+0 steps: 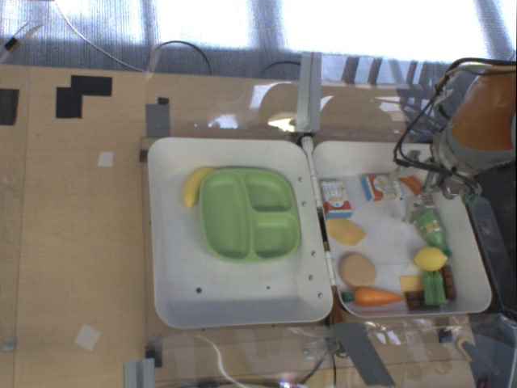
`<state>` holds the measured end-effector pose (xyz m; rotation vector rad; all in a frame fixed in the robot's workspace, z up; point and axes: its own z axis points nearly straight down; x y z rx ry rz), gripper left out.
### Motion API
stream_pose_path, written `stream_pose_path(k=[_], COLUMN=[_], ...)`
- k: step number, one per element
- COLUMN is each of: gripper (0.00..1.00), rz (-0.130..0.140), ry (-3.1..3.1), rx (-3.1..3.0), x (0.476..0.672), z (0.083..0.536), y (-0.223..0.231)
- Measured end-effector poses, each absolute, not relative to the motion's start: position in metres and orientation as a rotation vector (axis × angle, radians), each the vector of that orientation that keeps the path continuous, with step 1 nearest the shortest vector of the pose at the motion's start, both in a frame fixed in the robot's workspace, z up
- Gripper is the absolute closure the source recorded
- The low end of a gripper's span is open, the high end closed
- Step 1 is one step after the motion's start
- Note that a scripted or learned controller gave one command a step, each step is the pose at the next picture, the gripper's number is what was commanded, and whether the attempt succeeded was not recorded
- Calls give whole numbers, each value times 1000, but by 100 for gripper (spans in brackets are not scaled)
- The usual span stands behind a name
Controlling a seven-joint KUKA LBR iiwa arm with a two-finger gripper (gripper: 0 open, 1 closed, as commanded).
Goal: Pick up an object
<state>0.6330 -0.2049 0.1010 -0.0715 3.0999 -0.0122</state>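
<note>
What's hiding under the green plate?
A yellow banana pokes out from under the upper left edge of the green plate in the left bin. One curved end shows; the rest is covered, and so is whatever else lies beneath.

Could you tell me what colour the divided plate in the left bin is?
The divided plate is light green, seen in the camera view.

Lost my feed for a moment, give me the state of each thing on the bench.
gripper: over right bin, above green bottle
green bottle: lying down
tray: flat in left bin
banana: beside tray
carrot: lying at front
lemon: loose
milk carton: lying flat
</note>
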Motion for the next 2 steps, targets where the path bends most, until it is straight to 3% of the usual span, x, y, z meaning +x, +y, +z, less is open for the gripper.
stream_pose_path(k=[1,2], gripper=[0,100], rz=[-8,-17], ry=[3102,3078], rx=[-6,-11], x=[632,638], z=[101,119], y=[-204,-204])
